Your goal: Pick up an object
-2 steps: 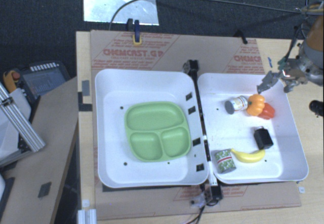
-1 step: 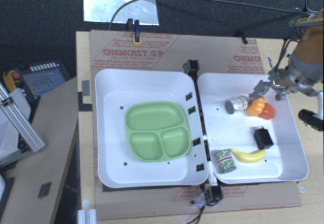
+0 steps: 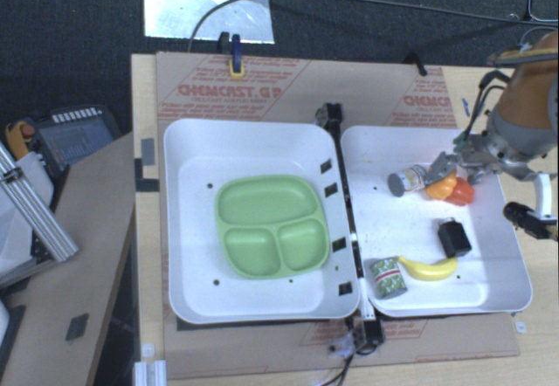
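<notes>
Right bin (image 3: 498, 288) holds five items: one orange-red object (image 3: 454, 191) at two o'clock, one small bottle (image 3: 405, 181) touching its nine o'clock side, one black block (image 3: 453, 237), one banana (image 3: 426, 268), one green packet (image 3: 387, 278). Gripper (image 3: 460, 164) sits over the orange-red object; jaw state cannot be told. Left bin (image 3: 188, 148) holds one green divided plate (image 3: 269, 225).

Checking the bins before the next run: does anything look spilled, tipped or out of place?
Only the small bottle stands out: it lies on its side in the right bin, next to the orange object. No spill or damage shows.
</notes>
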Controlling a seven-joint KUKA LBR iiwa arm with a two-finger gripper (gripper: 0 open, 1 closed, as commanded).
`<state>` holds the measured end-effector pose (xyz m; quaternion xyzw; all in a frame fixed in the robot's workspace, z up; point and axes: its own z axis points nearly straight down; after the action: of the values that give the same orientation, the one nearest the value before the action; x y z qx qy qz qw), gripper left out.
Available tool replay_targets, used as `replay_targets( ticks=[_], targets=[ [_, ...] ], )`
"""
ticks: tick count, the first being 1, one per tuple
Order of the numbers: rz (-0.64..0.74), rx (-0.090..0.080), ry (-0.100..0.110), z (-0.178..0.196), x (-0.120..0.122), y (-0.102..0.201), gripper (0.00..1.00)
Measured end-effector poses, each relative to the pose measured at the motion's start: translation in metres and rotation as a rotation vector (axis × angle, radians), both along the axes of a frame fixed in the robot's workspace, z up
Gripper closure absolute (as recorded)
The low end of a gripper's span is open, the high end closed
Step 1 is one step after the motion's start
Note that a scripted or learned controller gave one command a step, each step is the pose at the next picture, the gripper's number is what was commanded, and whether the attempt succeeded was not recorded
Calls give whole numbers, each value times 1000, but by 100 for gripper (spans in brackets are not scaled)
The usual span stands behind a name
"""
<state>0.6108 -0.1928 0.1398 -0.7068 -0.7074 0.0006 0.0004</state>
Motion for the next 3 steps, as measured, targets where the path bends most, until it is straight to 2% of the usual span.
replay_targets(
  ticks=[1,3],
  targets=[
    [1,-2,-7,14,2,0,100],
    [3,-2,-8,102,5,-3,100]
  ],
)
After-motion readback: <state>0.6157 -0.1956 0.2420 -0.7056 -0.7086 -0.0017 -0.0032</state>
